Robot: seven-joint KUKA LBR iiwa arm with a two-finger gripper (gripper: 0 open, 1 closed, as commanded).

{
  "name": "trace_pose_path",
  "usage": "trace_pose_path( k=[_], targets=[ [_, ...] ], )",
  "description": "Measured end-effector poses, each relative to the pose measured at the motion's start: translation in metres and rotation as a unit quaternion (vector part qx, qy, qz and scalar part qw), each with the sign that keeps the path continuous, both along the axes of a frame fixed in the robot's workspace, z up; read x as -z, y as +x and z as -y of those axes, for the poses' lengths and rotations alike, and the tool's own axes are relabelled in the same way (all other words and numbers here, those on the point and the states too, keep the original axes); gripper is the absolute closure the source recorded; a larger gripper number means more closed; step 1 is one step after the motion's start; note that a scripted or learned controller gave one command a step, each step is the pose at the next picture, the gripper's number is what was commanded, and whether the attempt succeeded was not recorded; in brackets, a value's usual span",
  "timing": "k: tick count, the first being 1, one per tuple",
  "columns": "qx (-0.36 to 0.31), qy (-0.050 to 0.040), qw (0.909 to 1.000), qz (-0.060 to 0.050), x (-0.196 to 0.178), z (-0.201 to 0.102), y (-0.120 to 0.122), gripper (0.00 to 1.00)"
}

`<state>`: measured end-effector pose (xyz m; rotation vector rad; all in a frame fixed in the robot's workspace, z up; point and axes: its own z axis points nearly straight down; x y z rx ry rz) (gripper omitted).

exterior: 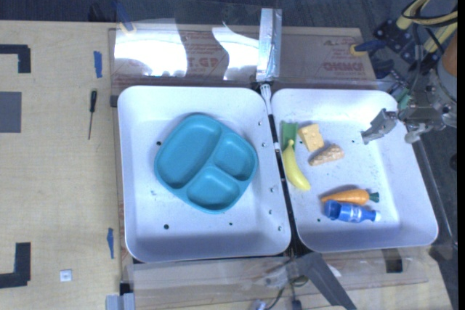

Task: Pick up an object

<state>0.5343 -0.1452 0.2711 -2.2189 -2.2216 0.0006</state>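
Banana [295, 166] (right bin [414, 178]) lies apart from end effector [396, 125].

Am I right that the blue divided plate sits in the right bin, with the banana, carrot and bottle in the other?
Not quite: the camera view shows the blue divided plate in the left bin. The banana, carrot and bottle lie in the right bin.

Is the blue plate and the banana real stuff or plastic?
The blue plate looks like molded plastic: one even turquoise color, smooth, with three rounded compartments and a soft sheen. The banana is probably a plastic toy too, since its yellow is flat and spotless and its skin looks smooth, though from this far up a real one cannot be ruled out.
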Motion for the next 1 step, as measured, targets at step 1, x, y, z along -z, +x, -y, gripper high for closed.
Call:
trace_pose_path(
  k=[1],
  targets=[
    [-0.013, 0.0, 0.9999, 0.001, 0.0017, -0.0296, -0.0545, 0.0]
  ],
)
